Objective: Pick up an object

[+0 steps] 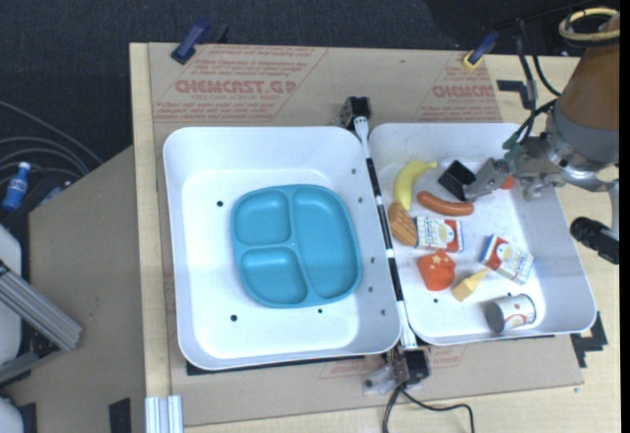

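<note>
A brown bench [295, 77] holds two white bins. In the right bin [551, 313], a banana [410, 180], sausage [445, 204] and small cartons lie near the gripper [471, 187]; its grip state is unclear. The left bin [197, 185] holds a blue divided plate [293, 244].

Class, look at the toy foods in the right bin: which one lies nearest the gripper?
The hot dog: the gripper hovers just above its right end. The banana lies further left; the cartons, cheese and can lie lower.
</note>
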`<action>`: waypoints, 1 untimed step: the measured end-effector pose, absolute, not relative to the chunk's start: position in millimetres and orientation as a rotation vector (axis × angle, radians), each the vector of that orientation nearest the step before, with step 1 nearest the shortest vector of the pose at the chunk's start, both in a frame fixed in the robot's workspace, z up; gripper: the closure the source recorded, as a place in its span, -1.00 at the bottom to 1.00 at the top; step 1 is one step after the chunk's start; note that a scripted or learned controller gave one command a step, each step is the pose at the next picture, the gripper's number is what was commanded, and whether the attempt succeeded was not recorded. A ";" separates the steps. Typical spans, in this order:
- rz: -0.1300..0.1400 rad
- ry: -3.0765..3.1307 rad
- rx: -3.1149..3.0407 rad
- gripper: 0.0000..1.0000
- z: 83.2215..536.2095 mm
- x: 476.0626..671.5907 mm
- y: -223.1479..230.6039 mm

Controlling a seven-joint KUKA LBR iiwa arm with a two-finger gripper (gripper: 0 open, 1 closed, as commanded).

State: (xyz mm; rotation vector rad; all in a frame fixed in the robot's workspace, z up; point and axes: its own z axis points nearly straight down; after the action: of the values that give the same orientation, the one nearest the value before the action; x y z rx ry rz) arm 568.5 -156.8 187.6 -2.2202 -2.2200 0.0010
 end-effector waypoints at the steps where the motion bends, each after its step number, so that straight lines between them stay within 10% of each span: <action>1: 0.002 -2.220 -2.219 -1.00 84.0 610.8 -149.5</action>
State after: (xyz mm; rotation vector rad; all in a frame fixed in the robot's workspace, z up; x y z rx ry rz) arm 610.8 -149.5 84.0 -2.2192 -2.2200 0.0020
